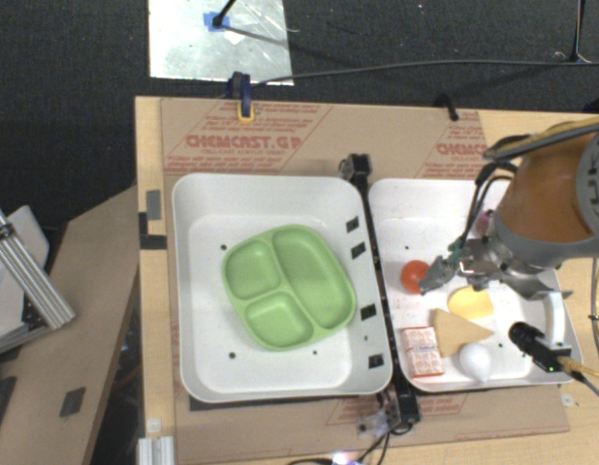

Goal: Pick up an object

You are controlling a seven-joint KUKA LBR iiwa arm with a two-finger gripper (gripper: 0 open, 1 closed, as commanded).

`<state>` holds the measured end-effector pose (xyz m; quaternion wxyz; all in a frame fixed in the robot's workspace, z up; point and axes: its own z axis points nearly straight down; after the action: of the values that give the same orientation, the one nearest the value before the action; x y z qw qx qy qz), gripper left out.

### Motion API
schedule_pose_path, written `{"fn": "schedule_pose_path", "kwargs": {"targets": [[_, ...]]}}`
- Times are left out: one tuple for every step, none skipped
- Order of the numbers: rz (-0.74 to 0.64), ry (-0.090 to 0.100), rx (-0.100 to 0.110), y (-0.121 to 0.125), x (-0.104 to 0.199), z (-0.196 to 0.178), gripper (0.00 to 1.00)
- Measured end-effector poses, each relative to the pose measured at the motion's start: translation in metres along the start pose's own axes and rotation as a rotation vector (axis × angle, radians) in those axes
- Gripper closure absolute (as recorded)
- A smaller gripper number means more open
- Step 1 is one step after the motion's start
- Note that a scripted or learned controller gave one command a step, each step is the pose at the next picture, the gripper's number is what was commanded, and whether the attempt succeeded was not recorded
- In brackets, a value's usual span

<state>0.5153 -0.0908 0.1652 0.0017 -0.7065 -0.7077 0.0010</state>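
Gripper low in right bin, grip state cannot tell. Red ball just left of it; yellow disc, wedge, white egg, patterned box crowd near side. Green tray in left bin.

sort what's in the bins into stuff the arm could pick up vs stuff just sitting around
Job things (right bin):
gripper
red ball
yellow piece
wedge
white egg
small box

Lying about:
green tray in the left bin
blue clamp
cardboard sheet
foil sheet
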Motion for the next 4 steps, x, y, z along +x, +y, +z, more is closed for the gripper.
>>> {"fn": "schedule_pose_path", "kwargs": {"targets": [[0.0, 0.0, 0.0, 0.002, 0.007, 0.06, 0.0], [0.001, 0.0, -0.002, 0.002, 0.008, 0.082, 0.0], [0.0, 0.0, -0.006, 0.004, 0.007, 0.07, 1.0], [-0.002, -0.002, -0.011, 0.002, 0.003, 0.008, 1.0]]}}
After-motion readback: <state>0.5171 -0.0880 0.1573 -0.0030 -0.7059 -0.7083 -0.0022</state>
